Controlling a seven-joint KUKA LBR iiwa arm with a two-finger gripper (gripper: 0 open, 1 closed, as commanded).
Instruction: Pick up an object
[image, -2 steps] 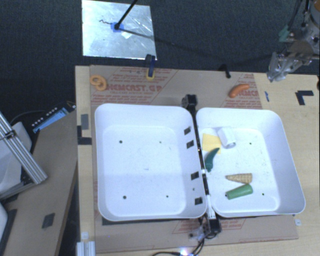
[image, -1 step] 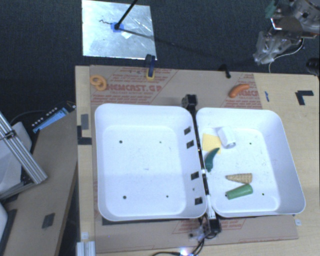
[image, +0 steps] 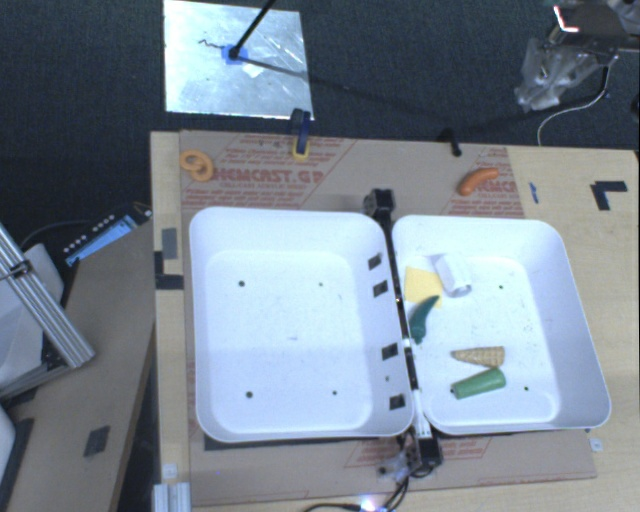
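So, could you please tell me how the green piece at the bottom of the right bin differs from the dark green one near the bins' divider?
The light green piece is bright green and lies nearly crosswise; the dark green piece is much darker and lies more lengthwise along the divider. The light one looks thicker and blunt-ended, while the dark one is slimmer and tapers to a curved tip. Both lie in the right bin.

Gripper (image: 560, 70) at top right corner: pale blur, finger state unreadable; arm above it cut by top edge. Yellow piece (image: 421, 284) in right bin (image: 575, 300) partly overlapped by dark green piece (image: 421, 318), kind unclear. Small white object (image: 452, 274) beside it: too small to identify. Print on cardboard (image: 330, 170) behind bins mostly illegible. Metal frame (image: 35, 310) cut by left edge. Wires at bottom edge cut off.
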